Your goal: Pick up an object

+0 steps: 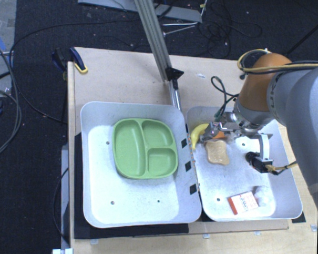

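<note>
Bread slice (218, 152), tan, flat, spongy-looking, lies in right bin (281, 208) just below my gripper (217, 132). Jaw state: cannot tell. Banana (198, 134), yellow, curved, smooth, just beside: risk I nudge it or catch both. Small red-white box (243, 202) well apart. Green divided plastic tray (146, 148) in left bin (98, 195).

A green divided tray (146, 148) sits in the white left bin (92, 200). The right bin (281, 208) holds a yellow banana (197, 134), tan bread (218, 152) and a red-and-white box (243, 202).
</note>
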You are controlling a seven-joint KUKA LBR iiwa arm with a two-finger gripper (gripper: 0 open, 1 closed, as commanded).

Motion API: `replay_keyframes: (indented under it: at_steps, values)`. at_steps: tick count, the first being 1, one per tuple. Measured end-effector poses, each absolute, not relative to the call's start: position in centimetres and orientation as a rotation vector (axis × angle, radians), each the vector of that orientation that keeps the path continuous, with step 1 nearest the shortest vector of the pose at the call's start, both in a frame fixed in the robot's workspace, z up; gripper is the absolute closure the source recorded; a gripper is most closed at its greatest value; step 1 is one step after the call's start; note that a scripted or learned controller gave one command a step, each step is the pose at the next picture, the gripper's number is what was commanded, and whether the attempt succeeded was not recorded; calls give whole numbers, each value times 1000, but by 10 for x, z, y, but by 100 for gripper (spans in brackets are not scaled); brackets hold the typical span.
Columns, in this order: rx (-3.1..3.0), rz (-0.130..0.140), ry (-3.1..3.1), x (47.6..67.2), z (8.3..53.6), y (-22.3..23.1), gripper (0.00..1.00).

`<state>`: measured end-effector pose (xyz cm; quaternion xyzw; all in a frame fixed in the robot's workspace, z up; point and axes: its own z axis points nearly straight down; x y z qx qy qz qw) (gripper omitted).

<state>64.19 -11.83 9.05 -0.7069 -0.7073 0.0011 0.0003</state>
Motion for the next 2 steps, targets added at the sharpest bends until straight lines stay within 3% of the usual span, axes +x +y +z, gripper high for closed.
replay_keyframes:
  at_steps: [1, 2]
  values:
    - [-2223, -1, -2224, 643, 103, -118, 100]
    - [-2227, -5, -2224, 640, 164, -124, 100]
